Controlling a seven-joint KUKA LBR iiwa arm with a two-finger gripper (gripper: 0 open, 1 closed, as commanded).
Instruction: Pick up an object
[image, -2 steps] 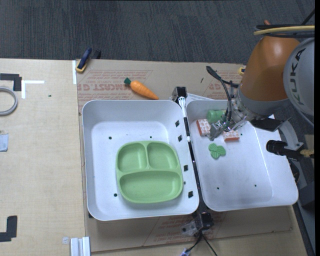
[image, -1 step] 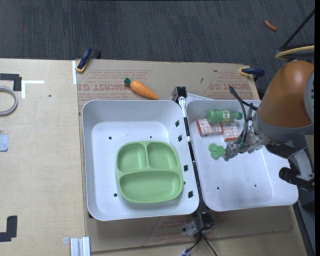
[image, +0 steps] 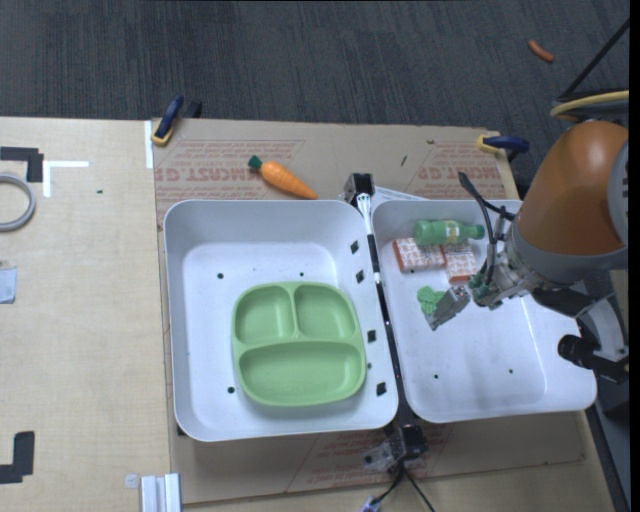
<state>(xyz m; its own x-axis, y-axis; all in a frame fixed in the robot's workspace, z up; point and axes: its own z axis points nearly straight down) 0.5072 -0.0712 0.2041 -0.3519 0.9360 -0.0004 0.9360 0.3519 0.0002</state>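
- Green is the colour of the nearest pickable thing: a small green-and-grey object (image: 440, 304) lying on the floor of the right bin (image: 500, 385), just left of the gripper (image: 484, 290) and a little lower in the picture.
- Its long axis runs on a slant, from lower left up toward the jaws at upper right.
- Whether the jaws stand apart or together, I cannot tell; the wrist and cables blur them, and nothing can be seen held between them.
- One arm (image: 575, 200) only, reaching in from the right, so it is the only one to do the picking.
- Counted in the right bin: one green bottle (image: 447, 232) lying on its side near the back wall, one red-and-white packet (image: 435, 256) just in front of it, one small green-and-grey object.
- Left bin (image: 190, 300): one green divided plate (image: 298, 343).
- On the counter (image: 80, 330) behind the bins: one toy carrot (image: 282, 177).
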